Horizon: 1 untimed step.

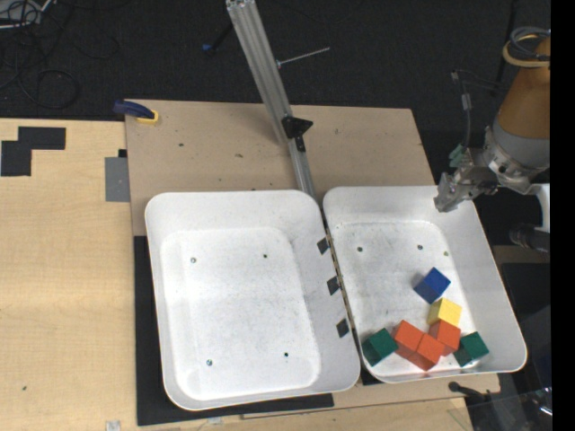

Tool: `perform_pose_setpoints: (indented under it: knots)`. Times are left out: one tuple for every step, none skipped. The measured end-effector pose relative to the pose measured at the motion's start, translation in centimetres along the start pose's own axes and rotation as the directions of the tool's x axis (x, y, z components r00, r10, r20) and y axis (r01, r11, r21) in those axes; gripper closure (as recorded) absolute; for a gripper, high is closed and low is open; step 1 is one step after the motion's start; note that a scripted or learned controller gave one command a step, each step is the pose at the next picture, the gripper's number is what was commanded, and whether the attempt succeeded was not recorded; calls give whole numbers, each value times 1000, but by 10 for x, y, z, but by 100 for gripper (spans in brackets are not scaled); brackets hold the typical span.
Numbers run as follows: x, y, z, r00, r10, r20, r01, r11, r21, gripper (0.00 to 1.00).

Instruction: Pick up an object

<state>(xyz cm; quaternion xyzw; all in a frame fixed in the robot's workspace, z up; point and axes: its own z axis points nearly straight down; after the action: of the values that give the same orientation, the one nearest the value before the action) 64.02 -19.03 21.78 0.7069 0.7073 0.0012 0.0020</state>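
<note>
Looks like a robotics lab: bare plywood counter (269, 142), slanted aluminium extrusion rail (266, 79), loose black cables (36, 79) behind, two shallow white plastic bins (180, 214).

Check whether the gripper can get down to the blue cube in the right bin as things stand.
Probably yes. The gripper hangs over the right bin, and the blue cube sits apart from the other blocks with open floor around it.

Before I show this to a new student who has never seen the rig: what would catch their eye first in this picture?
Probably the bright cluster of blocks in the near corner of the right bin: orange, green and yellow ones crowded together, with a blue block just above them. Next, the arm's hand at that bin's far right rim, apart from the blocks. Then the metal rail slanting across the bench behind the bins.
</note>
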Motion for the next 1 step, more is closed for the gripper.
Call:
perform_pose_setpoints:
  knots:
    - [4, 6, -46, 1000, -1, 0, 1, 1000, 0, 100]
